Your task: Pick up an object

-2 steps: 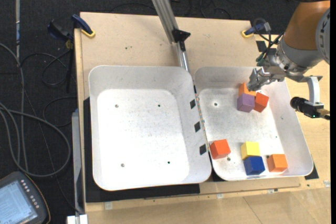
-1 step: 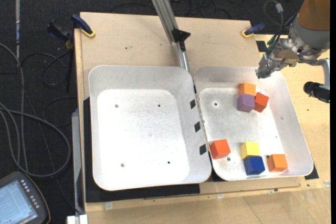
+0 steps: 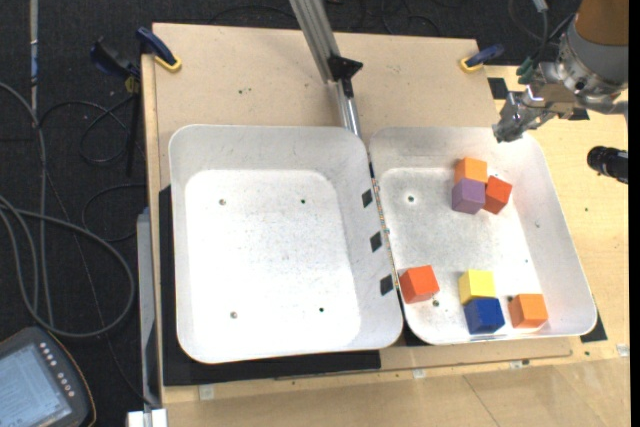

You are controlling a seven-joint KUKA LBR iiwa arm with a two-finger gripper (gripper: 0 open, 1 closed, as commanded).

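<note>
Blocks, all seven, lying loose in the right bin (image 3: 560,245), none lifted. Fingers of the gripper (image 3: 507,129) small and dark against the bin's far right corner, so hard to read; possibly slightly apart, but cannot tell for certain, and nothing seen between them. Hanging at the rim of the right bin, at its upper right corner, apart from every block.

Nearest to the gripper, a tight cluster: an orange block (image 3: 471,171) at the top, a purple block (image 3: 467,197) touching it below, a red-orange block (image 3: 497,194) touching both on the right. Well apart toward the near edge, a lone orange-red block (image 3: 419,283) close to the bin's left wall. Near the front right corner, a yellow block (image 3: 478,285) with a blue block (image 3: 484,315) touching it below, and one more orange cube (image 3: 528,310) just beside the blue one.

Left bin (image 3: 265,240) bare white, speckled. Both bins on the pale tabletop (image 3: 250,65), with clamps at its far corners and a metal bar slanting in from above.

Progress, as a judgement: barely begun. No target reached, no grasp made. Left to do: move over a block, descend, close, lift. Lone orange-red block likely the cleanest pick; clustered ones risk a blocked or slipping grip.
</note>
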